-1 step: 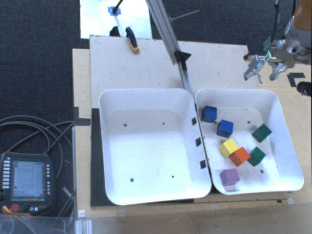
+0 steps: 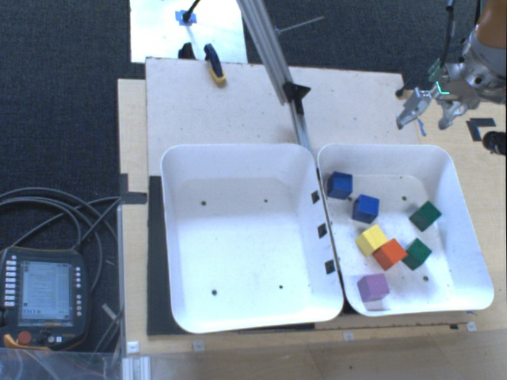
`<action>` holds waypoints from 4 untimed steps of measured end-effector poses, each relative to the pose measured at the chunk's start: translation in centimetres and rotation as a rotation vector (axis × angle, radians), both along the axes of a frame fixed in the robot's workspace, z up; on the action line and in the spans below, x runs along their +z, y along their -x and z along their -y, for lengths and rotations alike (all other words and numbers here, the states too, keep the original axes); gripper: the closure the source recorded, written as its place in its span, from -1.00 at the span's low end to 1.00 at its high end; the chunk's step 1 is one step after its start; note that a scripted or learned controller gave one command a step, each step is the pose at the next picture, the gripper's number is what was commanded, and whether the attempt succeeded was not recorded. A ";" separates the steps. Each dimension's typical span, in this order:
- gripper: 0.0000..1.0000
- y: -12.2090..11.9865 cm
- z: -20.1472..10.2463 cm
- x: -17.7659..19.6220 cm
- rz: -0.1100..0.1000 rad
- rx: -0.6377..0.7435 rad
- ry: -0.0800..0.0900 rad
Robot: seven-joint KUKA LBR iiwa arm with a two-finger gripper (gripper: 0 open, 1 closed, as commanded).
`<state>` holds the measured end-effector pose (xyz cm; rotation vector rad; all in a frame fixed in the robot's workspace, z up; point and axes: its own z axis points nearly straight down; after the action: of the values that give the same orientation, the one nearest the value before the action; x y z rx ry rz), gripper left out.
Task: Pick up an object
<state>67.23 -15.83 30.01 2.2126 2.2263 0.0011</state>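
The right bin [image 2: 458, 182] holds several cubes: two blue ones [image 2: 340, 184] [image 2: 365, 208], a yellow one [image 2: 371, 239], an orange one [image 2: 390, 253], two dark green ones [image 2: 425, 215] [image 2: 417, 253] and a purple one [image 2: 373, 287]. My gripper [image 2: 430, 115] hangs above the bench behind the right bin's far edge, at the upper right. Its two fingers are spread apart with nothing between them. It is well clear of all the cubes.
The left bin [image 2: 178, 182] sits beside the right one. A slanted metal pole [image 2: 269, 46] runs down to the gap between the bins. A teach pendant [image 2: 43, 295] with cables lies at the lower left. A blue and yellow tool [image 2: 214, 63] rests at the board's far edge.
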 end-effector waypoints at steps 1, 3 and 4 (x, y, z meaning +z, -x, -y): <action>-1.00 -0.4 -0.7 -5.8 -0.004 0.000 -0.001; -1.00 0.4 -0.8 -14.8 -0.004 -0.003 -0.002; 1.00 0.2 -0.7 -13.3 0.004 -0.001 0.001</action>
<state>67.01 -15.18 16.71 2.2117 2.2223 0.0050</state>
